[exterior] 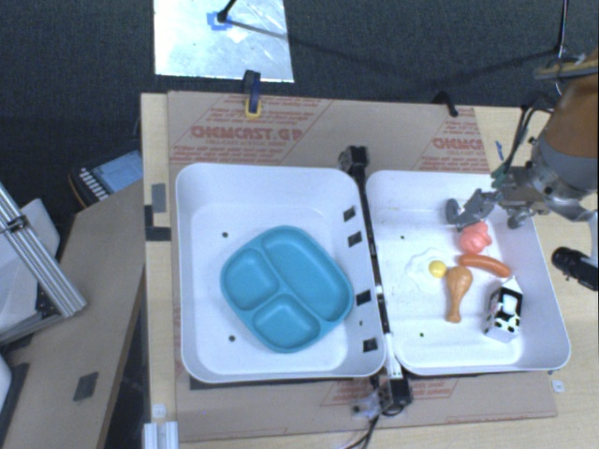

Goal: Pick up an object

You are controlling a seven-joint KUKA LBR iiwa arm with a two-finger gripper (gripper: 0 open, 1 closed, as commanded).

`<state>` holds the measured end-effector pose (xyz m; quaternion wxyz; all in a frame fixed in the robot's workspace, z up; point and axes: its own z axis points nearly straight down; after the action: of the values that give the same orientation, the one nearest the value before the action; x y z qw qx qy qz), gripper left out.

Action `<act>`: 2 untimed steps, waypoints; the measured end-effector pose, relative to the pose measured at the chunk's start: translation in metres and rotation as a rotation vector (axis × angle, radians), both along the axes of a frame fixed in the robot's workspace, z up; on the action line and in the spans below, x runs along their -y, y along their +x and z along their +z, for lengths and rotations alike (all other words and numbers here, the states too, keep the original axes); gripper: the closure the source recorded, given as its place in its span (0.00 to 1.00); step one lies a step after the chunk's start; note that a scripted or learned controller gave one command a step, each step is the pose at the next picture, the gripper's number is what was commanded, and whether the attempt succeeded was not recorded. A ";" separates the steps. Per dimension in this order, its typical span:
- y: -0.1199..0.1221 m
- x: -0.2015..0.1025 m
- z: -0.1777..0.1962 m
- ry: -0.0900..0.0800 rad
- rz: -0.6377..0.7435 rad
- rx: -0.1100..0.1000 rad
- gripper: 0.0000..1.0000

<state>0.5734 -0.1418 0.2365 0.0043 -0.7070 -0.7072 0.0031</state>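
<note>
My gripper (pixel 487 215) hangs over the far right part of the right bin (pixel 407 204), fingers spread open, nothing between them. Just below it lies a pink toy (pixel 475 238), apart from the fingertips. Beside that are an orange-red sausage (pixel 485 264), a fried egg (pixel 429 267), a brown chicken drumstick (pixel 457 291) and a black-and-white milk carton (pixel 504 311), all on the bin floor.
The left bin (pixel 201 204) holds a blue divided plate (pixel 285 288). A black hinge strip (pixel 367 251) runs between the bins. Cardboard (pixel 281 129) lies under both bins, with a yellow clamp (pixel 253 96) at its far edge.
</note>
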 end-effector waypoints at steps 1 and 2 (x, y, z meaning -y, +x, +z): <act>0.002 0.000 0.007 -0.002 0.003 0.012 0.00; 0.000 -0.011 -0.045 -0.001 0.002 0.008 0.00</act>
<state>0.5732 -0.1311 0.1916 0.0013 -0.7063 -0.7079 0.0008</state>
